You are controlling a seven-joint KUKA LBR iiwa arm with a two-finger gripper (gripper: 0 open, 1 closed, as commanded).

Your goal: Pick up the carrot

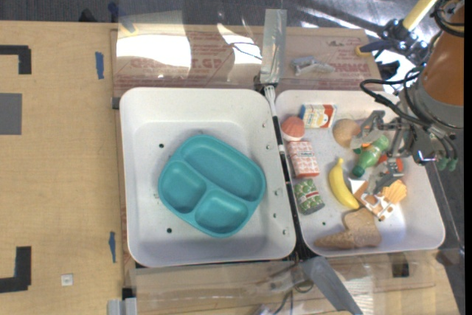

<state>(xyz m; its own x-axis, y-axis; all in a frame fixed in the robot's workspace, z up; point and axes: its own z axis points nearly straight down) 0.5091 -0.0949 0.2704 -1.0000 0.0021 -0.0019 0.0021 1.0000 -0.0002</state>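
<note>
**Gripper down in the right bin, carrot somewhere in the clutter**

So from where I'm standing there are two shallow white bins side by side on the bench. The left white bin (140, 122) just has a teal plastic divided plate (212, 183) sitting in it, three compartments, turned a bit on the diagonal.

The right white bin (431, 225) is the busy one. Along its left side there's a small red-and-white carton (318, 115) at the top, a round reddish toy fruit (293, 128) just beside it, then a pinkish snack packet (303, 158) and a green printed packet (309, 195) below. A yellow toy banana (341, 185) lies near the middle, a tan potato-looking lump (345, 132) above it, and a brown slice of toy bread (360, 220) with a brown cone-like piece (345, 238) sits at the bottom.

The grey arm's two-finger gripper (385, 151) is low over the right part of that bin, right next to a green toy vegetable (371, 153). The orange carrot (393, 192) looks to be just below the gripper, by a small white-and-orange piece, touching or nearly so. Can't tell how far apart the fingers are or whether they've got anything, too much cable and metal in the way
</note>
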